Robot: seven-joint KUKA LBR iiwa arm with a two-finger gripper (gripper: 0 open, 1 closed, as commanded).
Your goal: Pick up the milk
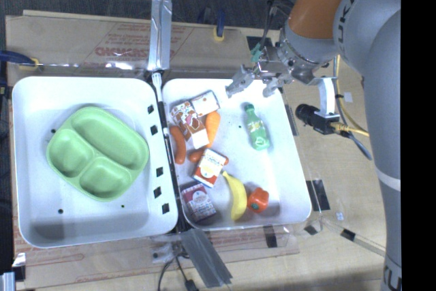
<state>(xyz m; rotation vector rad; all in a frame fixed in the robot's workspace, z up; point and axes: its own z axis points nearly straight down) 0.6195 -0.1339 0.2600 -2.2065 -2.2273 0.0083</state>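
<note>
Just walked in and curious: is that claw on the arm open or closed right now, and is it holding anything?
Gripper: open, holding nothing, above the right bin's far edge, apart from the milk.

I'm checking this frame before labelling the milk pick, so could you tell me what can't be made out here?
- Gripper: camera view, fingers small and blurred; open or shut is unclear, as is its height above the right bin.
- Cartons: print too small to tell which is the milk.
- Dark packet: label unreadable; lower edge in shadow at the bin wall.
- Arm: cut off by the frame's top.
</note>
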